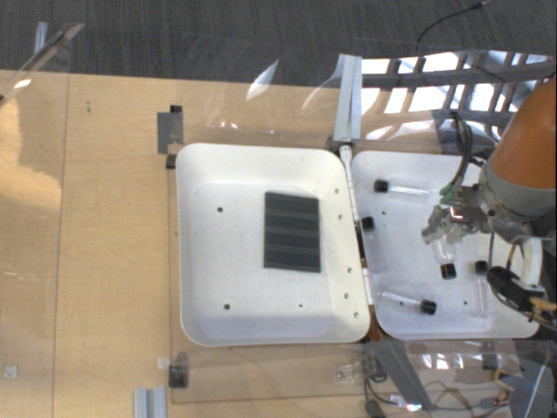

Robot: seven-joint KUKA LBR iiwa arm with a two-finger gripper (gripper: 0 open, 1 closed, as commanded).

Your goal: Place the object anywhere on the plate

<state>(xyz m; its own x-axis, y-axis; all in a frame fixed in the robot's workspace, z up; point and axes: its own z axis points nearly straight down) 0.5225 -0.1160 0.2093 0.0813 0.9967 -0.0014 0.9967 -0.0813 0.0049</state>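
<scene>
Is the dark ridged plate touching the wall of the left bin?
Apart. The camera view shows the dark plate lying mid-floor in the left bin, with bare white floor showing all around its four edges.

Bins: two, white, shallow, side by side, left bin (200, 259) and right bin (400, 168).

Plates: one, dark grey ribbed plate (291, 232), in left bin.

Clear tubes with black caps in right bin: three plainly countable, upper tube (396, 186), lower tube (407, 302), middle tube (446, 259) just below gripper.

Loose black caps or small black pieces in right bin: two, one (366, 224) near left wall, one (480, 267) toward right.

Arms: one. Grippers: one, gripper (444, 225) over right bin.
</scene>
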